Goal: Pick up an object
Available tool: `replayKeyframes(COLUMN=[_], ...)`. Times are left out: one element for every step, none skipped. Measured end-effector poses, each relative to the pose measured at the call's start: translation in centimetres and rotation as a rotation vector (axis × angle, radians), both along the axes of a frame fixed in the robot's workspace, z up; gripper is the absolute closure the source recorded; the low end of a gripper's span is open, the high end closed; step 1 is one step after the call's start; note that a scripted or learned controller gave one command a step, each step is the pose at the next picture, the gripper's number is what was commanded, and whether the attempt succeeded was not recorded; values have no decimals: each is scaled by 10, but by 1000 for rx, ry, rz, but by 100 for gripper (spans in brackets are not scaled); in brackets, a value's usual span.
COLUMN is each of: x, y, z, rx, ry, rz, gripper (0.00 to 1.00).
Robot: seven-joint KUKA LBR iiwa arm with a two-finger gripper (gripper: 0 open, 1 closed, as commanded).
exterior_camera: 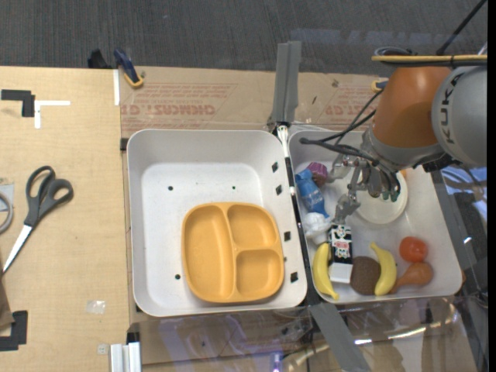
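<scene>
The pincer [350, 201] is hanging in the right bin [442, 208], spread, pinching nothing. Items are crowding below: carton [340, 243], bananas [322, 270]. Closing could be nudging neighbours, slipping.

The right bin [449, 285] holds a heap of small toys. Along its near side lie two yellow bananas [323, 271] [384, 268] with a brown round thing [364, 276] between them, a small black-and-white box [340, 245] standing just behind, and a red tomato [413, 249] above an orange lump [417, 273] to the right. Farther back are a blue crinkly packet [310, 192], a purple thing [318, 169], a white crumpled lump [315, 223] and a round white dish [385, 206].
</scene>
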State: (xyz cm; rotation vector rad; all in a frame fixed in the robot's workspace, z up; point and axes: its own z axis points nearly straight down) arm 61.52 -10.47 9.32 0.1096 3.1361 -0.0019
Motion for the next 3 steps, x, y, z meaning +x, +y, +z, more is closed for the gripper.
replayKeyframes(x=[-86,18,0], y=[-30,-24,9], z=[0,27,1], rx=[1,1,-3], ry=[0,-3,-3], rz=[-81,-72,-121], gripper=[0,0,0])
